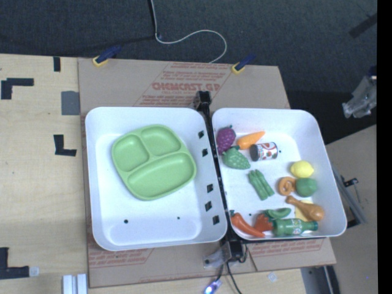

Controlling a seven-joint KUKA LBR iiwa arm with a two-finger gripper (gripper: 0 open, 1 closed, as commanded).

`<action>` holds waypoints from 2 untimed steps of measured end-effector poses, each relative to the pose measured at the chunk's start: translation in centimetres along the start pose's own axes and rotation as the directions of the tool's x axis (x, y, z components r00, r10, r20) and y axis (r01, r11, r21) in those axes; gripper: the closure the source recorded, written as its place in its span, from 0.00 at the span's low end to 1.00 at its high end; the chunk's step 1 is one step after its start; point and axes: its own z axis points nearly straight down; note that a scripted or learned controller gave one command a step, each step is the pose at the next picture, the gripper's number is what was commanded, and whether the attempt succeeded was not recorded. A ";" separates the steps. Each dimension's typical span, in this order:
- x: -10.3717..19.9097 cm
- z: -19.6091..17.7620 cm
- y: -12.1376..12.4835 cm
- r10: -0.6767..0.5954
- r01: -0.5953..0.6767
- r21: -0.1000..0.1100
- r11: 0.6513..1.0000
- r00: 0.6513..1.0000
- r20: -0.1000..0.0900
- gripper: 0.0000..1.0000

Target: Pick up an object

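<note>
Green bottle (pixel 294 227), white bins (pixel 98 182), cardboard sheet (pixel 184 81), dark carpet (pixel 73 11)

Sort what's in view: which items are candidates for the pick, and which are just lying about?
Pick candidates, right bin: grapes, carrot, can, lemon, asparagus, green bottle, drumstick.

Lying about: green divided plate in left bin, white cable, cardboard sheet.

Red lettering on the cardboard sheet (pixel 184 84) is too blurred to read.
</note>
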 end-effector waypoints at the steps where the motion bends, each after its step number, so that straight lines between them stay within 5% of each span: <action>1: 0.0 -1.0 0.1 -0.001 0.001 0.000 1.000 1.000 0.001 1.00; 2: 0.1 -2.0 0.1 -0.002 0.002 0.000 1.000 1.000 0.001 1.00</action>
